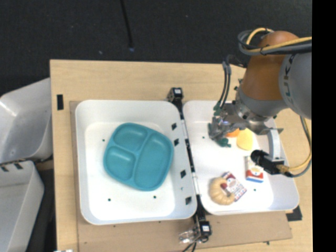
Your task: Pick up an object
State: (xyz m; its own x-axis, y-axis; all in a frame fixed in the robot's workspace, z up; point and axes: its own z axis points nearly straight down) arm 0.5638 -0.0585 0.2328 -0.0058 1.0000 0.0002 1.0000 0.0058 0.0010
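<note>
Teal divided plate [138, 156] fills my left bin [84, 193]. Right bin [286, 196] holds a yellow piece [245, 139], a small carton [254, 172] and a bun [221, 190] near its front rim. Gripper [219, 132] sits low beside the yellow piece; its spread I cannot tell.

Dark speckled floor [157, 20], pale wooden bench [131, 80], black cable [125, 14]

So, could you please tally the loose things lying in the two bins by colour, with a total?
Teal: 1, the plate in the left bin
Yellow: 1, the lump by the arm
Tan: 1, the round item near the right bin's front
Red, white and blue: 2, the packet and the small box
Green: 1, a piece, partly hidden
Total: 6
</note>
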